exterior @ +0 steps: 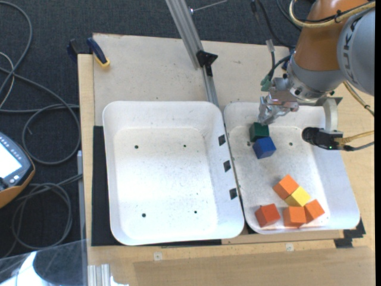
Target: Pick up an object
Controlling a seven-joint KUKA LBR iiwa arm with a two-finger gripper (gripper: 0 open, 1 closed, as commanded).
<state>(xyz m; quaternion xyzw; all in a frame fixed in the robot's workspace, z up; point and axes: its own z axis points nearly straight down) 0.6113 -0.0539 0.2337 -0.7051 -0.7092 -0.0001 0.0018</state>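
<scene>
In the right bin (333, 177) a green block (259, 130) lies beside a blue block (264, 148) near the bin's far left part. My gripper (269, 115) hangs just above and slightly right of the green block, its fingers pointing down at it. Nothing shows between the fingers. Near the bin's front lie several orange blocks (287, 186) and a yellow block (300, 196) in a cluster.
The left bin (113, 124) stands beside the right one, divided by a raised rim. A slanted metal pole (187, 31) rises behind the bins. A blue-and-yellow tool (98, 51) lies at the bench's far left corner. Cables run on the floor at left.
</scene>
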